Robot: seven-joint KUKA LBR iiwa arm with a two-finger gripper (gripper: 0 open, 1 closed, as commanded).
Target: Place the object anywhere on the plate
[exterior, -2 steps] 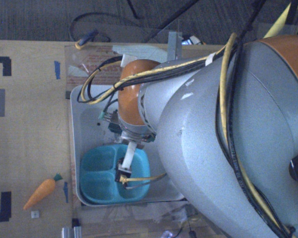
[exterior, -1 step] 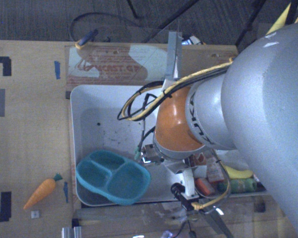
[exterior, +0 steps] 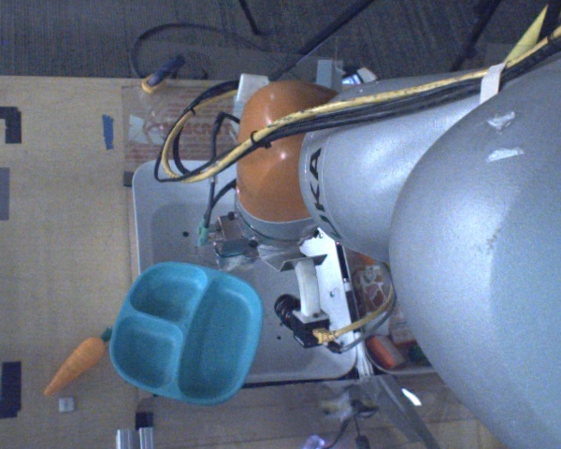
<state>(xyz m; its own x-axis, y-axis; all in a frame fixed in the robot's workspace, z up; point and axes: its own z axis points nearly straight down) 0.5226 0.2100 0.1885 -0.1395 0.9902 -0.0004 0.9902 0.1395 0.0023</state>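
Where the arm comes in: from 3 o'clock, its grey bulk covering the right half of the view, with the orange band [exterior: 271, 157] near 12 o'clock of the bin.
Hand [exterior: 229, 241]: at the arm's tip over the white bin, just at 1 o'clock of the plate; I cannot tell whether it is apart or together, and nothing can be seen clamped in it.
Plate [exterior: 215, 344]: blue, divided into three compartments, two small ones on its 9 o'clock side and a large one on its 3 o'clock side; nothing lies in them.
Plate position: across the bin's 7 o'clock corner, partly over the bin and partly out over the counter.
Carrot [exterior: 75, 365]: an orange toy with a green top, lying on the counter outside the bin, at 8 o'clock of the plate; its green end is right at the plate's rim, touching or just beside, I cannot tell which, and its point aims toward 8 o'clock.
Bin [exterior: 168, 213]: shallow, white, its bare floor showing at 11 o'clock of the hand.
Cables [exterior: 182, 148]: yellow and black, looping from the orange band out past the bin's 11 o'clock corner.
Counter [exterior: 56, 251]: pale wood, with a strip of blue tape [exterior: 107, 131] at 10 o'clock of the bin.
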